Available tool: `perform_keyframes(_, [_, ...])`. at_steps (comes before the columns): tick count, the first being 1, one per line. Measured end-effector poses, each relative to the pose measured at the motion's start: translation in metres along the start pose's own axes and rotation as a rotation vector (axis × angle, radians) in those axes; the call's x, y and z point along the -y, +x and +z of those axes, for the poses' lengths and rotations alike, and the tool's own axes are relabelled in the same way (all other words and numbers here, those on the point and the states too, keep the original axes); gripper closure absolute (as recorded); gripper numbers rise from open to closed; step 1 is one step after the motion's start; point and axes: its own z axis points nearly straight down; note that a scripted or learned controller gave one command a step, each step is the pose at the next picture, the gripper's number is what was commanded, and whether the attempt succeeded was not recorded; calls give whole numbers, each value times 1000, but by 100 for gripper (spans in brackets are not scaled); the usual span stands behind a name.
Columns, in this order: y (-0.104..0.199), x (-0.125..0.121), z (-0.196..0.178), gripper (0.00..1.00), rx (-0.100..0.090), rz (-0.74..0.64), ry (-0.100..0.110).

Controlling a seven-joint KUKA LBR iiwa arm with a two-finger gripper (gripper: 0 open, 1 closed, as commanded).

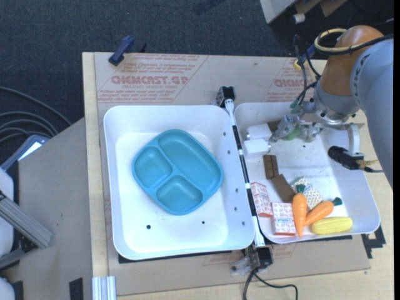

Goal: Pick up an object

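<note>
My gripper (295, 130) hangs low over the far end of the right bin (367, 200), under the orange-banded wrist. Just left of it lie a small brown piece (274, 127) and two white blocks (255, 139) against the bin's left wall. Nearer the front lie two brown bars (275, 175), two red-and-white cartons (272, 209), two carrots (309, 212), a yellow corn cob (332, 225) and a speckled pale item (307, 189). Nothing shows between the fingers.
The left bin (119, 167) holds a blue divided plate (177, 170). A divider rail with clamps (240, 167) runs between the bins. Cardboard (156, 77) lies under both bins, with a blue clip (121, 50) at its far left corner.
</note>
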Motion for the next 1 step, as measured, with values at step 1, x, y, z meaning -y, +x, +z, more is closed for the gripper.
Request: perform_keyframes(1, [1, 0, -1, 0, 2, 1, -1])
